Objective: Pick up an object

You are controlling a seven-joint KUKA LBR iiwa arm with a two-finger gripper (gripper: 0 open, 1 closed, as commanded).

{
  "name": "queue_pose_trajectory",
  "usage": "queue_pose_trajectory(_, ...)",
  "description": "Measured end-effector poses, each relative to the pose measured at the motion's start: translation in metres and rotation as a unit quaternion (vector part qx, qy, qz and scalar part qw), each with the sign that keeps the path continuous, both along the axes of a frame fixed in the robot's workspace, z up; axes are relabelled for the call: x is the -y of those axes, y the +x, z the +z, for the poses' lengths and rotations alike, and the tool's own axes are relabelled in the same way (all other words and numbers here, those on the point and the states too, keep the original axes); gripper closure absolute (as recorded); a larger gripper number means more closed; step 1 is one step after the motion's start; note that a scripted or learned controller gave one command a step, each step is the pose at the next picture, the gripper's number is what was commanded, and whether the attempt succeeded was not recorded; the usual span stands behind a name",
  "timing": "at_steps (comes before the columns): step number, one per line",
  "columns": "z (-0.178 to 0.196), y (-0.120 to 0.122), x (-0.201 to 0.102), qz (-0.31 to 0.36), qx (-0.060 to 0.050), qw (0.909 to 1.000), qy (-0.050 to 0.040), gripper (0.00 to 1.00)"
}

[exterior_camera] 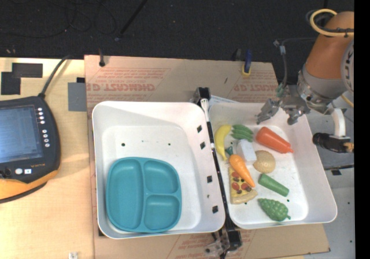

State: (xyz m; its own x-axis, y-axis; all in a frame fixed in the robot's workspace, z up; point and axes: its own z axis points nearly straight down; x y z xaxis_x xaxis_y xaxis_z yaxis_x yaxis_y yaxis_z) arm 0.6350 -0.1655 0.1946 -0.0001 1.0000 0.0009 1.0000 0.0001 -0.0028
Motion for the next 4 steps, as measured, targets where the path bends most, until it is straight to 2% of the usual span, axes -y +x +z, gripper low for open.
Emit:
queue_pose_trajectory(1,-0.084,-0.025,-0.054,0.002,-0.005,1.0,0.002,0.0)
queue_pose_trajectory(2,-0.109,-0.065,-0.073,-0.001,-0.002,1.0,0.0006,0.0)
queue_pose_trajectory(3,-0.108,0.009,-0.049,0.001,-0.004,1.0,-0.0005,0.0)
queue_pose_trajectory(4,-0.105,0.003,-0.071,-0.003,0.001,1.0,-0.0092,0.0)
